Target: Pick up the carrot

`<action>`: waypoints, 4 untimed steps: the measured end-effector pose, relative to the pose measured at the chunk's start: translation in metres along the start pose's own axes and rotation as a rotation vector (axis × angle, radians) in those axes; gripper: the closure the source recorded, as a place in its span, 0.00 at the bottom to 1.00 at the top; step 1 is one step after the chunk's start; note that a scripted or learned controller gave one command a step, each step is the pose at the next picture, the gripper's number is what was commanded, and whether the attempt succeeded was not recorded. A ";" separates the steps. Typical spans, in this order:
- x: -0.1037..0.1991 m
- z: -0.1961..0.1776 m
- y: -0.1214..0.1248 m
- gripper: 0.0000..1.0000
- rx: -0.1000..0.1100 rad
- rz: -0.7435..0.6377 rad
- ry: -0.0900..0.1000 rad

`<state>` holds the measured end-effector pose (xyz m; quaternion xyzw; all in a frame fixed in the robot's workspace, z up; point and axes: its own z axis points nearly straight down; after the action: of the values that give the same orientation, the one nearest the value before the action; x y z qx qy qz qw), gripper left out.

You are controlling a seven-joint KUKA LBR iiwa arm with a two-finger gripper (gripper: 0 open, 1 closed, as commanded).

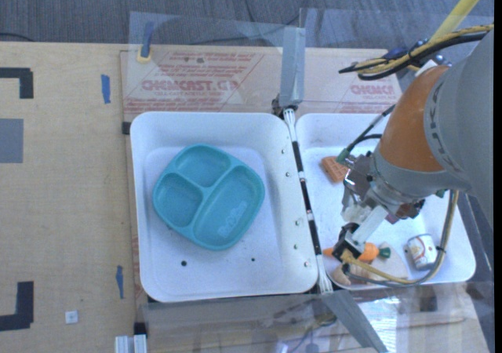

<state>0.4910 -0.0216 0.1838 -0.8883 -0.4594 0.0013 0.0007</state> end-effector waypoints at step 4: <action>-0.066 0.094 0.037 1.00 -0.013 -0.579 0.005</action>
<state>0.4829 -0.0967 0.0899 -0.7202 -0.6938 -0.0041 -0.0037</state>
